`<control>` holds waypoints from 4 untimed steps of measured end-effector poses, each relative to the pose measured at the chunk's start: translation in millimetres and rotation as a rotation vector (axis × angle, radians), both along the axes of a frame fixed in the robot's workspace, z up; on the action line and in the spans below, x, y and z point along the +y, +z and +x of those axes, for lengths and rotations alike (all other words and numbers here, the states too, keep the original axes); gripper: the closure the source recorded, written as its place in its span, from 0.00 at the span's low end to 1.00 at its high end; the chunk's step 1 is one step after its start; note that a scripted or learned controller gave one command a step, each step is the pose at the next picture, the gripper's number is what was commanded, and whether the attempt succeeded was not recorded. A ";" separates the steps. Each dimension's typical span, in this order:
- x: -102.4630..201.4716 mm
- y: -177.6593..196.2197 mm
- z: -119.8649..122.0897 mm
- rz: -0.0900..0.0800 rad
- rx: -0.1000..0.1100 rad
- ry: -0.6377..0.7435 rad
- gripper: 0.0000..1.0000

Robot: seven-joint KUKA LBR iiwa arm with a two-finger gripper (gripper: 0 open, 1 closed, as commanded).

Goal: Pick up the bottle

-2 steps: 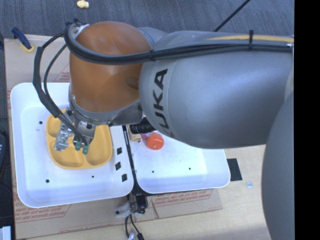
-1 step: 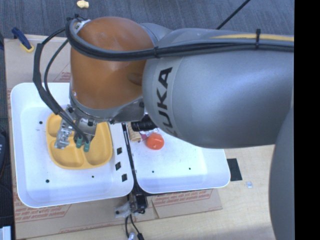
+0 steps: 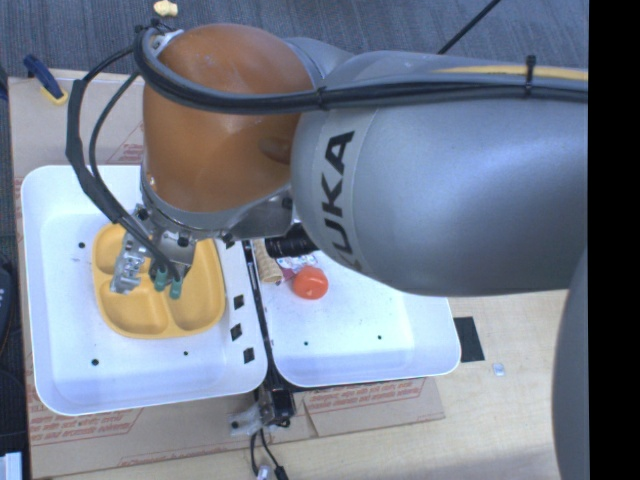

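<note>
The bottle lies on its side in the right bin, close to the divider. Its orange cap points right, and its upper part is hidden under the arm. My gripper hangs over the left bin, just above a yellow divided plate. Its fingers stand apart with nothing between them: a silver one on the left and a green-tipped one on the right. The gripper is well left of the bottle, across the divider.
The arm's big orange and grey body covers the back of both bins. The bins' shared rim runs between the plate and the bottle. A blue object lies on the bench at the far left.
</note>
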State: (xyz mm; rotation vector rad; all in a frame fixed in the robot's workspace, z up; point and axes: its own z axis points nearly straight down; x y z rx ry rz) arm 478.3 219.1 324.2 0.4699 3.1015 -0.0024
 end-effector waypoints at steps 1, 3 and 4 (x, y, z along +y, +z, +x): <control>0.5 10.4 0.4 0.000 -0.001 0.003 1.00; -12.6 -74.6 -3.0 -0.001 0.008 -0.599 1.00; -8.5 -54.7 -0.1 0.002 0.004 -0.323 1.00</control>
